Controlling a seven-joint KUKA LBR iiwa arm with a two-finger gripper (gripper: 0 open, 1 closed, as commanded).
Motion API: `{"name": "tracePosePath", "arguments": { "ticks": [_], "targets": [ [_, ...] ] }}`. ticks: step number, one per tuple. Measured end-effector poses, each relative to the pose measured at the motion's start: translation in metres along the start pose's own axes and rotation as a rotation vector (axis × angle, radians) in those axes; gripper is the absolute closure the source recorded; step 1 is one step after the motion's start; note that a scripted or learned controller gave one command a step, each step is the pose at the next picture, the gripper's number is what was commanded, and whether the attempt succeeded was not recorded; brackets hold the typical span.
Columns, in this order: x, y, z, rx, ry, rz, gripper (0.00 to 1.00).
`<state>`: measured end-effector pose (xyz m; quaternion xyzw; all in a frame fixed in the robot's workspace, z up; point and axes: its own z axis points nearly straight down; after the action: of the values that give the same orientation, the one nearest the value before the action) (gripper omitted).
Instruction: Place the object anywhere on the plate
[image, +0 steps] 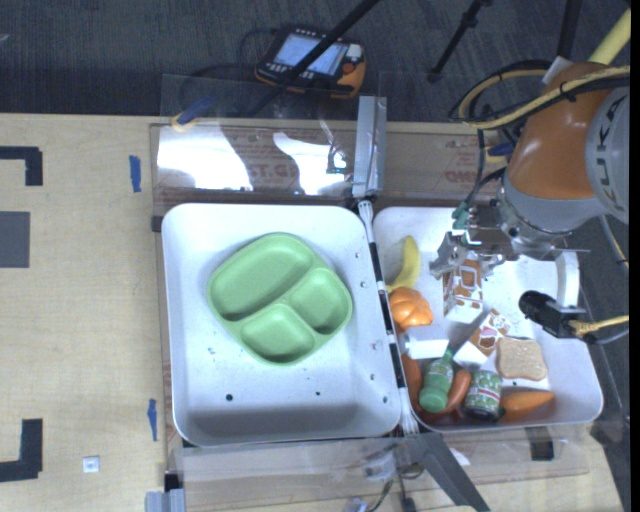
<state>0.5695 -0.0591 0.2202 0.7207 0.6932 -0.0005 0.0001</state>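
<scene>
Arm (590, 150): grey shell, orange band (glossy) above wrist
Tool (462, 258): metallic, angular
Cables: yellow and black, looped behind

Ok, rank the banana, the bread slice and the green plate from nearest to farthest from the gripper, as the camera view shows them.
Measured from the gripper:
1. Banana, just to its left in the right bin, near the divider.
2. Bread slice, lower right in the same bin, somewhat farther than the banana.
3. Green plate, in the left bin, plainly the farthest.
</scene>
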Motion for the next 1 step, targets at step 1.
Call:
{"name": "tracePosePath", "arguments": {
  "ticks": [1],
  "targets": [
    [0.086, 0.0081, 0.0359, 0.003, 0.002, -0.241, 1.0]
  ]
}}
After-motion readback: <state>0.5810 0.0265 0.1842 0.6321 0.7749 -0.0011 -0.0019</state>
